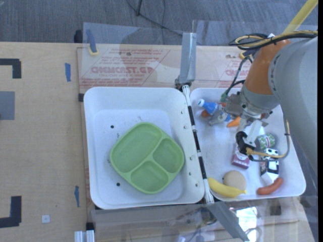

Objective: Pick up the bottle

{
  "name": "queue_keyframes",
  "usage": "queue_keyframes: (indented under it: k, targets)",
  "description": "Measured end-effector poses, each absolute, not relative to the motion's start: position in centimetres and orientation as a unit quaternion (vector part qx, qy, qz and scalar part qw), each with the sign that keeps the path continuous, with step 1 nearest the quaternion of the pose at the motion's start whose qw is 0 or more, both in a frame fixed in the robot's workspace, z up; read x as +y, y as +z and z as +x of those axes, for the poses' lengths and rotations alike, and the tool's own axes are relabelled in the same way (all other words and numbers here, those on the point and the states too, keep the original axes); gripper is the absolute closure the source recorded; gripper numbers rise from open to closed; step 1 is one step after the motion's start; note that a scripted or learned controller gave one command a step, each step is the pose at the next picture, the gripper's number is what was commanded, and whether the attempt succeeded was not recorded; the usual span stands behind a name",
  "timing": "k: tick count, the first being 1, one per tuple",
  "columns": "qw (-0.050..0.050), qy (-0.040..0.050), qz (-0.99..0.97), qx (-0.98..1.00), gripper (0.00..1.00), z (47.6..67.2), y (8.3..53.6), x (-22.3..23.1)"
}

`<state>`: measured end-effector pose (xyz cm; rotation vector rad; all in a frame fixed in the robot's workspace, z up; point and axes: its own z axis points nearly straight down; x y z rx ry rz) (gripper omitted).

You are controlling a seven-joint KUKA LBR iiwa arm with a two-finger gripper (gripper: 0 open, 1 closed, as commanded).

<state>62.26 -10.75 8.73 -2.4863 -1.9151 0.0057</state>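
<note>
The bottle (208, 105) is small and blue with a white cap. It lies on its side at the back left of the right bin (217, 150), near the divider. My gripper (220, 116) hangs low over the back of that bin, just to the right of the bottle and slightly nearer the front. Its grey tip is close to the bottle's blue end. An orange carrot (232, 121) lies right beside the tip. The wrist and arm hide the bin floor behind the gripper.
The right bin also holds a green can (267, 140), a maroon packet (240, 160), a banana (225, 187), a beige bun (235, 178), a red sausage (270, 186) and a white-and-black item (270, 167). A green divided plate (147, 158) lies in the left bin (96, 135).
</note>
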Motion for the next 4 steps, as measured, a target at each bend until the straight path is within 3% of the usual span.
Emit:
queue_keyframes:
  k: [1, 2, 3, 4]
  targets:
    - [0.001, 0.0034, -0.790, -0.613, 1.00, 62.4, 9.6, -10.5]
    - [0.000, 0.0023, -0.840, -0.542, 1.00, 66.8, 30.7, -4.8]
    - [0.000, 0.0028, -0.923, -0.385, 1.00, 61.0, 36.5, -9.8]
    - [0.002, 0.0040, -0.896, -0.445, 1.00, 56.4, 37.0, -11.2]
